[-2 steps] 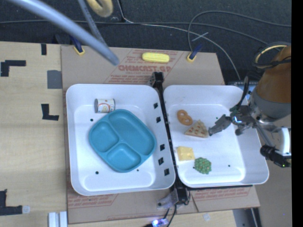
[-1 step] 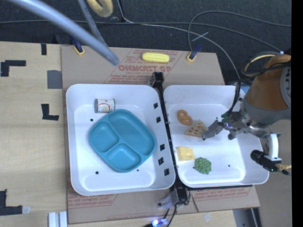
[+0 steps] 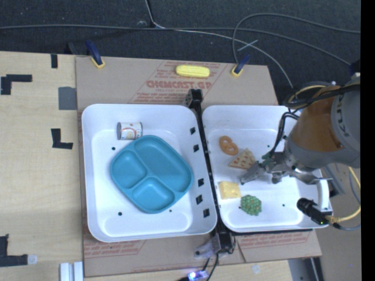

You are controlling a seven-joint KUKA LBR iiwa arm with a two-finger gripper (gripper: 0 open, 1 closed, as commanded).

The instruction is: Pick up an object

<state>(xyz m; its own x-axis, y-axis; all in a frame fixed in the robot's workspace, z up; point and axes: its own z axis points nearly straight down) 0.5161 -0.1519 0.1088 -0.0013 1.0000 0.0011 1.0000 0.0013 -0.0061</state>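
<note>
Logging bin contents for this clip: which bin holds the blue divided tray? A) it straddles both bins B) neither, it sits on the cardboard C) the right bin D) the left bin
D: the blue divided tray lies flat in the left bin, next to a small can, while the right bin holds small food pieces such as the pretzel.
</note>
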